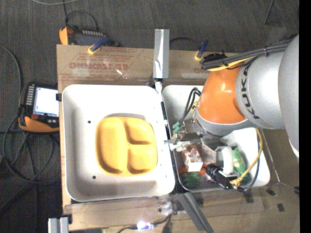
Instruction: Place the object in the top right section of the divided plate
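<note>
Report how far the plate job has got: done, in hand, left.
Done: nothing placed; the yellow divided plate in the left bin shows bare sections. In hand: the arm is over the right bin, above the jumble of objects; a grasp can't be confirmed. Left: picking an object, carrying it across, setting it in the top right section.

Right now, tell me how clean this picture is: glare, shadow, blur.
Camera view: bright glare washes out the left bin's white walls; the yellow divided plate reads sharply, its section ridges clear; the arm darkens and hides much of the right bin, where the clutter looks muddled; a light glints at the bottom edge.
</note>
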